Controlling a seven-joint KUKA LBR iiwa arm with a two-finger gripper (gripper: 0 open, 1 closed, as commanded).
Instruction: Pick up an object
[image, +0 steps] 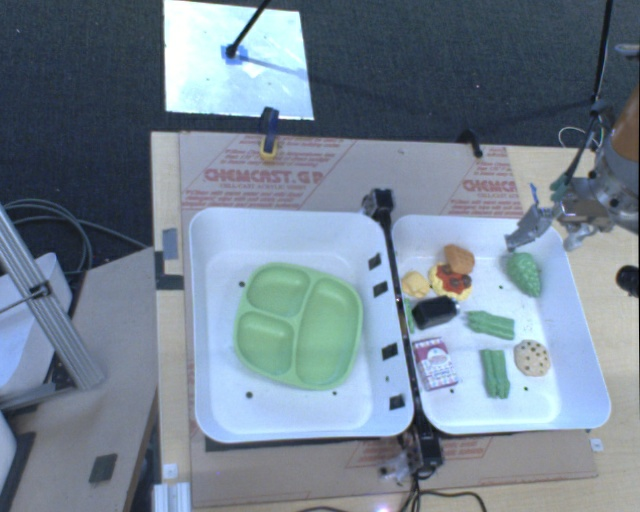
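The right bin (585, 385) holds several small toys. Among them are a green leafy vegetable (523, 272), a brown bun (458, 258), a yellow and red piece (450, 281), a black block (433, 312), two green pods (490, 324) (494, 372), a cookie (531, 357) and a small red and white box (434, 362). My gripper (548, 240) hangs over the bin's far right corner, just above and behind the leafy vegetable. Its fingers are spread open and nothing sits between them.
A green divided plate (298, 325) lies in the left bin (215, 400). A black divider with clips (390, 300) runs between the bins. A small yellow piece (415, 284) rests against the right bin's left wall. Cables trail beside the arm at the right.
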